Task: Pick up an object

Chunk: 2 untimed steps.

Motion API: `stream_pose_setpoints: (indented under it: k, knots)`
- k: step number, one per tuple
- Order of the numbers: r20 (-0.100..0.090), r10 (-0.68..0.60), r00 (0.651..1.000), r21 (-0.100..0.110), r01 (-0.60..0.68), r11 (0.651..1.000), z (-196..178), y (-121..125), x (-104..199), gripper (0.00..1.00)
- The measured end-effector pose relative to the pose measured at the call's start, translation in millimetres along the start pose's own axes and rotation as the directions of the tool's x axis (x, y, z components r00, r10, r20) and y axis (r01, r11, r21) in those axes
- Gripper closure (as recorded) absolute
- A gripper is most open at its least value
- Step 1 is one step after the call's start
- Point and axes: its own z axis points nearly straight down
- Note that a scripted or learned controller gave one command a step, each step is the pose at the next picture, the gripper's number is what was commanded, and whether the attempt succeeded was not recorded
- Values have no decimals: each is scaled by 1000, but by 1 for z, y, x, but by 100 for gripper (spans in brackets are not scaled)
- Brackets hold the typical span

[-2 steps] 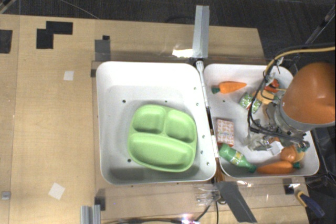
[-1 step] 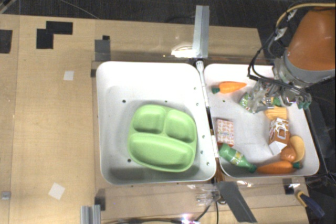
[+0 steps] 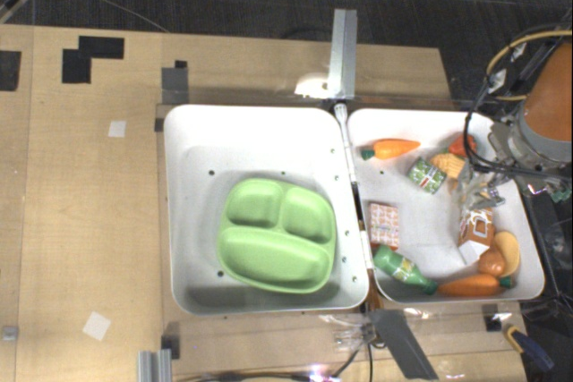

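Camera view, looking down on the bench. Left bin: holds one green divided plate with three compartments, lying flat, slightly right of the bin's centre. Right bin: holds several small toy foods. A carrot lies near the back wall; a green-and-white carton sits just beside a yellow corn cob. A pink-checked packet lies near the divider, and a green bottle lies tilted along the front left corner. Along the front right: a second carrot, an orange ball, a yellow banana-like piece against the right wall, and a small brown-and-white carton just behind them. The gripper hangs over the right side of this bin, above the brown-and-white carton and beside the corn cob; fingers are lost among cables and metal parts, so cannot tell whether open or closed, and no object is seen between them. Arm enters from the right, black cables looped around it. A metal post stands behind the bins at the divider.
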Motion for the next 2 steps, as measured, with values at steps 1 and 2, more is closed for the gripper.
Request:
stream_pose_setpoints:
  k: [1, 2]
  knots:
    - [1, -1, 1000, -1, 1, 1000, 0, 1, -1, 0]
    - [23, -24, 999, 16, 23, 1000, 52, -9, 19, 0]
